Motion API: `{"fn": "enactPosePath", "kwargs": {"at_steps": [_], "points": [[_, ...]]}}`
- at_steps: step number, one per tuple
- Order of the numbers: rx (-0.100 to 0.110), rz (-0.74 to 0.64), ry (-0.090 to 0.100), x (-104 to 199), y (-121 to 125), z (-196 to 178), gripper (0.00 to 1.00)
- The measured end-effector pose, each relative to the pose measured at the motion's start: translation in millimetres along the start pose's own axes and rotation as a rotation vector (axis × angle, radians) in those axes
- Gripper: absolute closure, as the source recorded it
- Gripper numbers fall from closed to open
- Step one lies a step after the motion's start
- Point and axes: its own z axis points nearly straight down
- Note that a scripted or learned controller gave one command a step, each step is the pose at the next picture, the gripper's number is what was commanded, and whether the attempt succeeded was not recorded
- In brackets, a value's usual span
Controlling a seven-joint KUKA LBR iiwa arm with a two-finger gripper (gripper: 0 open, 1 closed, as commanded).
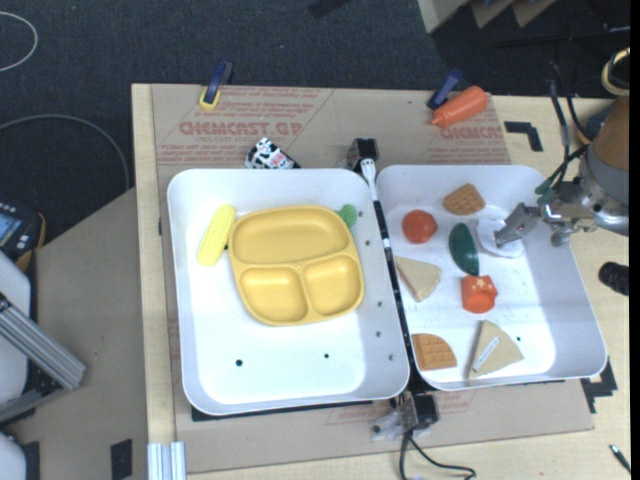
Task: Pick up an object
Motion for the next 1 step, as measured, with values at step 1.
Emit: {"fn": "enactPosePath", "kwargs": {"at_steps": [1], "points": [[-0.001, 0.0, 0.0, 5.0, -0.8, 43.7, 0.0]]}}
